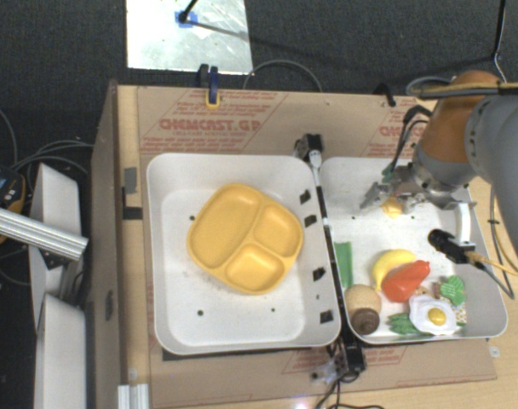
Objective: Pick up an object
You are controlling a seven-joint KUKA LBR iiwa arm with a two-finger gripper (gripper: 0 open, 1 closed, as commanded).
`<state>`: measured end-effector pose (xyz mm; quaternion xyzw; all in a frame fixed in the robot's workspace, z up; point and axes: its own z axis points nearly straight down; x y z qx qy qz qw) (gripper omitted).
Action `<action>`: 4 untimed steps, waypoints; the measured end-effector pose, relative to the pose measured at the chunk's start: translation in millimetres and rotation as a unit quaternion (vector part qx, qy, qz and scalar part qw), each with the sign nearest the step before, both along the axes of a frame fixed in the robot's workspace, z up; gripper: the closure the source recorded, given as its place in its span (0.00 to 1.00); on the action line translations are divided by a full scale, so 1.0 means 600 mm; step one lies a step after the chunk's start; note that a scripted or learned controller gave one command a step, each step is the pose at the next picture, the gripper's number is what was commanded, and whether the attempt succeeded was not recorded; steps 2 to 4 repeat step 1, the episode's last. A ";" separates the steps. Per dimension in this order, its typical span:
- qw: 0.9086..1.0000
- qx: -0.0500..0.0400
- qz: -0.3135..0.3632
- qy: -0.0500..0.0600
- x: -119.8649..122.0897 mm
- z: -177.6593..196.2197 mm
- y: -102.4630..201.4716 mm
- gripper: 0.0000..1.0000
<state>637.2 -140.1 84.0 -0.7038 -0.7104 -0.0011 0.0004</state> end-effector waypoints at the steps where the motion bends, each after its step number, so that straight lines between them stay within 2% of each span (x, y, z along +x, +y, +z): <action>1: 1.000 -0.001 -0.002 -0.002 0.002 0.021 -0.007 1.00; 4: 1.000 -0.001 -0.002 -0.002 0.002 0.021 -0.007 1.00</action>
